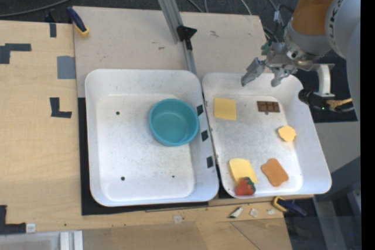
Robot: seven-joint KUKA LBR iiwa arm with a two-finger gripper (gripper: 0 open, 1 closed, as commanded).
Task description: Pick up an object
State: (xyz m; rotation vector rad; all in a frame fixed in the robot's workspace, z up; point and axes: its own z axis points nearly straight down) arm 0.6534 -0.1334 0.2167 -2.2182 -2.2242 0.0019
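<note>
The grey arm [328, 6] with its orange band reaches in over the far rim of the right bin [313, 152]. Its gripper [265, 77] hangs there with its two fingers spread apart and nothing between them. Well to the gripper's left and nearer the camera, the left bin [105, 143] holds a teal bowl [173, 121], upright. In the right bin, the closest thing to the gripper is a yellow square block [225, 109], just below and left of it. A small dark brown bar [268, 106], perhaps toy chocolate, lies just below the fingertips, apart from them. Farther toward the camera lie a yellow wedge [241, 169] touching a red strawberry-like piece [245, 187], an orange slab [274, 172] beside them, and a small yellow lump [286, 133] near the bin's right side.
</note>
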